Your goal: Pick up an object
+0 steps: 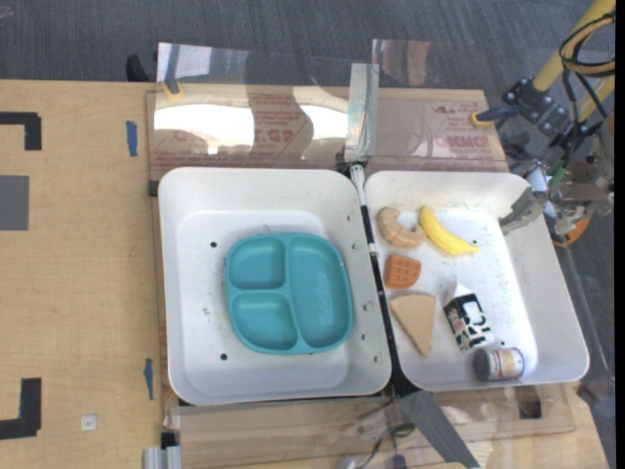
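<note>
The right bin [547, 301] holds a yellow banana [446, 233], a tan croissant-shaped piece [396, 227], an orange waffle square [402, 271], a tan wedge [417, 321], a black-and-white can [468, 321] lying on its side and a silver can [499, 362]. My gripper [522, 211] hangs at the bin's upper right corner, above the rim, right of the banana and apart from every object. Nothing shows in its grasp.
The left bin [186, 262] carries a teal divided plate [289, 292]. A ridge [369, 262] separates the two bins. Clear plastic panels [293, 115] stand behind them. Cables and the arm's wrist [566, 115] crowd the upper right.
</note>
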